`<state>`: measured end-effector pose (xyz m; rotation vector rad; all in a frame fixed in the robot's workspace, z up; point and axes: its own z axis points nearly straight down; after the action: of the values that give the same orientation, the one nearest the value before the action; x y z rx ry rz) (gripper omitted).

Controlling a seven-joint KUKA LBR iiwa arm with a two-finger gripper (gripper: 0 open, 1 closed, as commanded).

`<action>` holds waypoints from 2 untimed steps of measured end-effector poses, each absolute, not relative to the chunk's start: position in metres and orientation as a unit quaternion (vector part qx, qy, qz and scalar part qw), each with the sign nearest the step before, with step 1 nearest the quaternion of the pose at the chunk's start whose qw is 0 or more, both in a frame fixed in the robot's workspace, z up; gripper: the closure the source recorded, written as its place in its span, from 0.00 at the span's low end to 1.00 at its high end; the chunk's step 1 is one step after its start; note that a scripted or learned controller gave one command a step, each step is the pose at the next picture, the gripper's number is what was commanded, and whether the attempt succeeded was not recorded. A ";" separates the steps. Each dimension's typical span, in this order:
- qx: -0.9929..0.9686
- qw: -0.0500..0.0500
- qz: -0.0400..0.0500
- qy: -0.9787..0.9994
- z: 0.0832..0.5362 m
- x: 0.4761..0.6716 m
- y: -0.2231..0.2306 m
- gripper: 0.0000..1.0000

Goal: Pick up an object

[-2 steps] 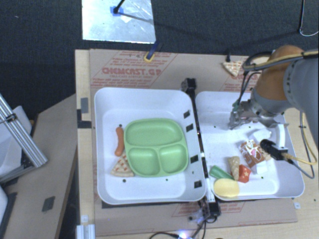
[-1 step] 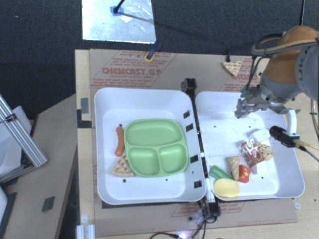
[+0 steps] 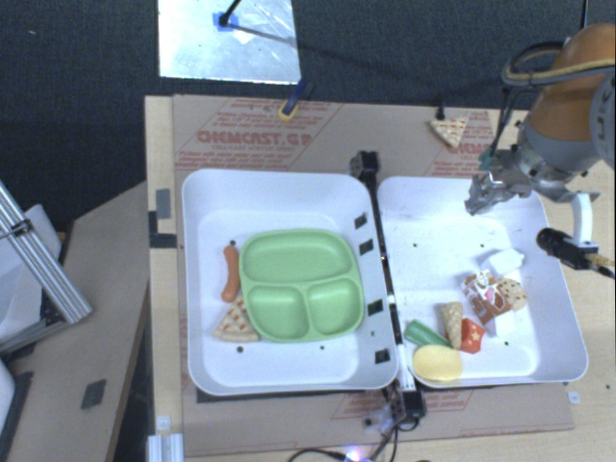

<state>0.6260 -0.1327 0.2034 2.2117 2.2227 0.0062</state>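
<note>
My gripper (image 3: pixel 481 200) hangs over the far part of the right bin (image 3: pixel 423 210), well above its floor, with nothing visible between the fingers. Toward the near right of that bin lies a cluster of toy food: a white piece (image 3: pixel 502 259), a brown-and-white pastry (image 3: pixel 491 295), a red piece (image 3: pixel 472 335), a tan cone (image 3: pixel 450 321), a green pod (image 3: pixel 421 334) and a yellow lemon shape (image 3: pixel 438 363). All of them lie nearer the camera than the gripper and apart from it.
The left bin (image 3: pixel 207 219) holds a green divided tray (image 3: pixel 298 285), a sausage (image 3: pixel 231 271) and a pizza slice (image 3: pixel 235 323). Another pizza slice (image 3: pixel 449 129) lies on the cardboard behind the right bin. A black divider (image 3: pixel 377 258) runs between the bins.
</note>
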 end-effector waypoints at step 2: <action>0.704 0.000 0.001 0.711 0.216 0.631 -0.079 1.00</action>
<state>0.6310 -0.0792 0.2163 2.2102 2.2317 0.0044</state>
